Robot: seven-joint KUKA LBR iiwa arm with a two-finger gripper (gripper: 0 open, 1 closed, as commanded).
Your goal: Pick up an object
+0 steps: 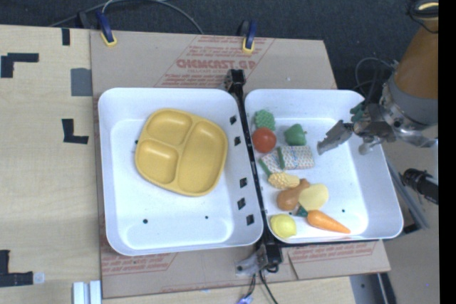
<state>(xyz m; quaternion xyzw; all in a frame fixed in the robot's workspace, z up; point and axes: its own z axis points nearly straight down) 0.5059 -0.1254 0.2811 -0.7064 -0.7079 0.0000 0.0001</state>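
The gripper (349, 138) hangs over the right part of the right bin (370, 185), its 2 fingers spread apart with nothing between them, one grey finger (332, 138) angling left toward the toys. Behind it, the arm (417, 75) enters from the right edge. The toy food, including the carrot (328, 222), tomato (263, 139) and corn (283, 180), clusters along that bin's left side, while the yellow plate (181, 151) lies in the left bin (117, 174).

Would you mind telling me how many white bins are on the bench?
2: the left bin holds a yellow divided plate; the right bin holds toy food.
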